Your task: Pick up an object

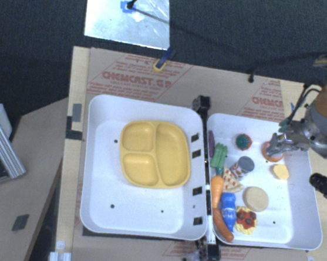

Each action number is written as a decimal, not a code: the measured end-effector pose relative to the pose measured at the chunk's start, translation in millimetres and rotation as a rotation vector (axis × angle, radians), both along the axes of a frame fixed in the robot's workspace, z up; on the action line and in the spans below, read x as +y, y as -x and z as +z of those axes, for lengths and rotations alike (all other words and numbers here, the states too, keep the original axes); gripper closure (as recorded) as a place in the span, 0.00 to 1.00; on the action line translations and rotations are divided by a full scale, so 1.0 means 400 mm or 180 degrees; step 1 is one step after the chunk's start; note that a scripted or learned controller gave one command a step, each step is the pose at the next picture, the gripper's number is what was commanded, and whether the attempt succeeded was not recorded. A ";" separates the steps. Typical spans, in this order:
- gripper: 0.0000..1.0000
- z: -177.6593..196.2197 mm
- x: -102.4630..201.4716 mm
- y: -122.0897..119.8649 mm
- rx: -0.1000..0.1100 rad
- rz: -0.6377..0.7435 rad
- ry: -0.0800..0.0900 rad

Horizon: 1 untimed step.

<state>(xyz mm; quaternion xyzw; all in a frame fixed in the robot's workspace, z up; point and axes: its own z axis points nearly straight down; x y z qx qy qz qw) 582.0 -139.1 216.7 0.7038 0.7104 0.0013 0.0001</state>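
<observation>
My gripper (pixel 275 148) hangs over the far right part of the right bin (pixel 299 232), right above a small orange round thing (pixel 269 152). A yellow piece (pixel 281 171) lies just in front of it. A dark green and red ball (pixel 244 141) sits to its left. Further forward lie a grey can (pixel 244 164), a tan round disc (pixel 255 198), a carrot (pixel 216 189), a green piece (pixel 219 156), a blue bottle (pixel 227 210), a pizza slice (pixel 233 178), a yellow and red toy (pixel 247 220) and a sausage (pixel 222 227).
The left bin (pixel 92 207) holds a yellow divided plate (pixel 153 153). A purple stick (pixel 210 144) lies along the right bin's left wall. A black divider with clips (pixel 202 161) runs between the bins.
</observation>
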 end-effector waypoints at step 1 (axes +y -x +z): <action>1.00 0.024 0.112 -0.017 -0.0003 0.0001 0.0001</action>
